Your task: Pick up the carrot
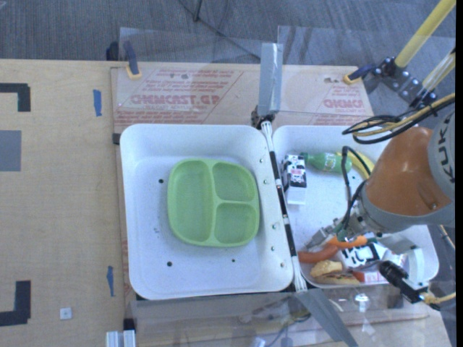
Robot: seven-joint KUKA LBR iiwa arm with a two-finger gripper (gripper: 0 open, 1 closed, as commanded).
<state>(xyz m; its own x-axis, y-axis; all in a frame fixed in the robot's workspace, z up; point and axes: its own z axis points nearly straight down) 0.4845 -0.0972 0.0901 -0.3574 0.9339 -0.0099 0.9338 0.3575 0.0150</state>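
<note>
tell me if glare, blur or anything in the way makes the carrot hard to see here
Camera view: lighting is even and soft, with no harsh shadows in either bin. The carrot is small and slightly soft, low in the right bin, partly hidden by the gripper and cables. The clear panels behind the bins show faint reflections. The green plate reads sharp.

Grey arm (441, 150), orange wrist band (405, 176)
</note>
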